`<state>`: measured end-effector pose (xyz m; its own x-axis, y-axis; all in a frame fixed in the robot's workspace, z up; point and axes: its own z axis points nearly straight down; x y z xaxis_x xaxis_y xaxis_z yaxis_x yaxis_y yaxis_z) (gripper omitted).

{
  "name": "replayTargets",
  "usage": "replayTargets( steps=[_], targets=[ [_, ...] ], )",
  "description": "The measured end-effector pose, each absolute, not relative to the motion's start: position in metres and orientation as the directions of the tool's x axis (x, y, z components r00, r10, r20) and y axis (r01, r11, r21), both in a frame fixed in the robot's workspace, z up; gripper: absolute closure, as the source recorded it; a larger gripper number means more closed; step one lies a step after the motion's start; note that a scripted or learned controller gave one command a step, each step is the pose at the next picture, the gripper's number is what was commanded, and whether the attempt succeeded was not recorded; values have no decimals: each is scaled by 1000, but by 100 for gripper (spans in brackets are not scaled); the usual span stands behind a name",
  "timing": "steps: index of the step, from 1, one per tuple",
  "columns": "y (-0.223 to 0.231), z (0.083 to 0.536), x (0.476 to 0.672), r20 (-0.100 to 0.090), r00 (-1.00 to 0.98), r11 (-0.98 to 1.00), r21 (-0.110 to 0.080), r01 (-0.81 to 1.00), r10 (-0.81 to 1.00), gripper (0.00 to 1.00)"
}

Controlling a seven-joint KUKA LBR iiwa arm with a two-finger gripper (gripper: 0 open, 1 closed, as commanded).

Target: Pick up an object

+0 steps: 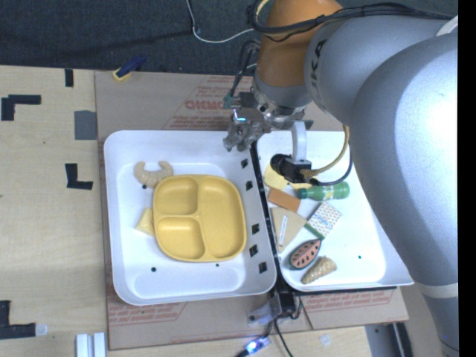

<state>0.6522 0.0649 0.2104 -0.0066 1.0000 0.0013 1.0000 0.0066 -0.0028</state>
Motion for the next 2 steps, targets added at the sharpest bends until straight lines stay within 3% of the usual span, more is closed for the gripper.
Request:
replayTargets(
  steps=[1, 2],
  targets=[
    [89, 215, 649, 0, -5, 5, -1, 1000, 1000, 100],
    [78, 232, 654, 0, -2, 2, 0, 1000, 1000, 100]
  ],
)
